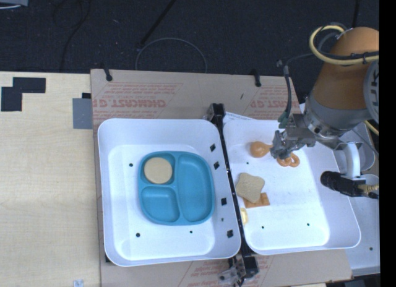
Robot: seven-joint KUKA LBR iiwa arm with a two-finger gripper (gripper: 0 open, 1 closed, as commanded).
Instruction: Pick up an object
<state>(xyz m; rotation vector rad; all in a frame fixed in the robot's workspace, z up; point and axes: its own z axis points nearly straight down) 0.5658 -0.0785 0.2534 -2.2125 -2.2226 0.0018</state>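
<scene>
Grey-and-orange KUKA arm (340,78) reaches in from the right of the camera view, its orange band high near the frame's edge, wrist angled down and to the left over the right-hand white bin (309,236). Claw (283,149) sits low at the bin's upper middle, dark fingers pointing down toward the floor of the bin. Fingers too dark and small to judge: can't tell how far apart they are, and nothing is clearly seen between them.

Just beside the claw, on its right and a bit below, lies an orange pretzel-like ring (289,161), partly hidden by the claw; touching or not, can't tell. Just left of the claw rests an orange pear-shaped piece (259,149), apart from it. Below and left of the claw, a tan bread slice (250,187) lies on the bin floor, overlapping a small orange cracker (260,200) at its lower right edge.

Well left of the claw, past the black divider (224,174) btwn the bins, the left white bin (117,242) holds a blue compartment tray (185,187), w/ a round tan cookie (157,170) in its upper-left compartment. Right of the claw and lower, a black-and-white fitting (346,177) juts over the bin's rim.
</scene>
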